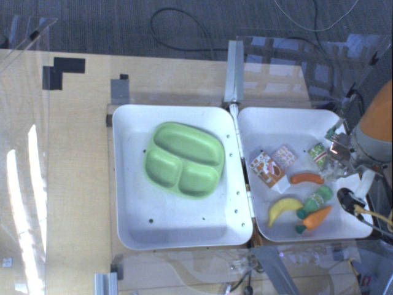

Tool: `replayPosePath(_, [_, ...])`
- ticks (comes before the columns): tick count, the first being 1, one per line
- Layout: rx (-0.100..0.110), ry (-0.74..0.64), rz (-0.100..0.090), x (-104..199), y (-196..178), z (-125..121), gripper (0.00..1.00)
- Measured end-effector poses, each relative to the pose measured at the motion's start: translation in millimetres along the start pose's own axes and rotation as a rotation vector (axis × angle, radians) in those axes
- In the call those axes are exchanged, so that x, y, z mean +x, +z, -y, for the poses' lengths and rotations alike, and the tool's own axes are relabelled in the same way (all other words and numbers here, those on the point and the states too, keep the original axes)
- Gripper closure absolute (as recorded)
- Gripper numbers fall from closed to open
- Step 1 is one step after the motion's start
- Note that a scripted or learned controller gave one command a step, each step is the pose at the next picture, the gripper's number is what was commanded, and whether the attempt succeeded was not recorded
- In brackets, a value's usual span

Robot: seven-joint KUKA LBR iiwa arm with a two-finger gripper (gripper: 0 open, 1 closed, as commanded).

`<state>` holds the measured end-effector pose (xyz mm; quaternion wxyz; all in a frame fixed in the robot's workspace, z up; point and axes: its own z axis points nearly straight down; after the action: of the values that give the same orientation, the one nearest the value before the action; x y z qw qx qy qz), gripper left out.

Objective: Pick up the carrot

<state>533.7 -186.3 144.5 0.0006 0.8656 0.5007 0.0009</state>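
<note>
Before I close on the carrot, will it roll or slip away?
The carrot looks like a smooth, tapered plastic toy, so it probably pivots or rolls if nudged off-centre. It is likely stiff and light, so a firm pinch may squirt it out. It lies close to the green bottle and banana, which could get shoved too.

I see the pale wooden worktop (73, 183) carrying two shallow white bins side by side, the left bin (132, 226) touching the right bin (276, 118)
</note>
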Motion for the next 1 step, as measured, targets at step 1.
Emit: replayPosePath(1, [0.001, 0.34, -0.001, 5.1, 12.2, 56.0, 0.0])
